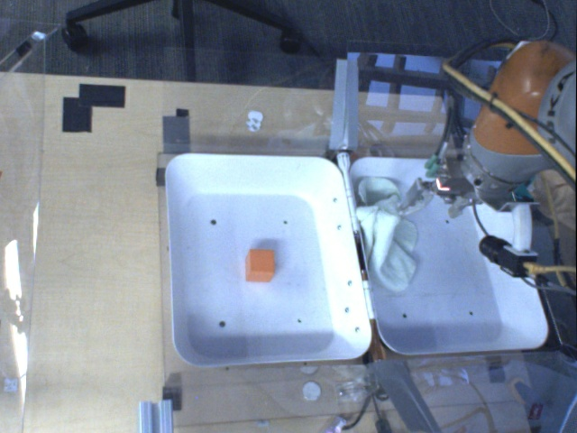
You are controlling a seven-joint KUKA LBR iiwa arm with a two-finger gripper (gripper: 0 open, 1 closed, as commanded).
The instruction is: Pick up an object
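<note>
**Approach step over the right bin, with 2 candidate objects in the bins**

Camera view. While the arm (527, 106) reached in from the right, its gripper (422, 195) hung over the upper middle of the right bin (469, 332), just beside the pale cloth (386, 233) that lay crumpled against that bin's left wall. The step in hand was judged to be the approach to a grasp, since no object had been lifted clear of a bin floor. How far the gripper stood open could not be told: the wrist body and cables hid that part, and nothing could be seen held in it. Whether the tip touched the cloth's upper fold or merely hovered above it could not be told either. An orange cube (261, 265) sat alone near the middle of the left bin (189, 206), well apart from the gripper and with bare floor on all 4 sides.

The next move was judged to call for a short descent onto the cloth, centred on a raised fold rather than on a flat edge, followed by a closure and a straight lift. As a soft item, the cloth would probably bunch and drape, so a shallow pinch might slip off. The cube offered 1 firmer alternative, but it would require travel across the divider between the 2 bins.
</note>
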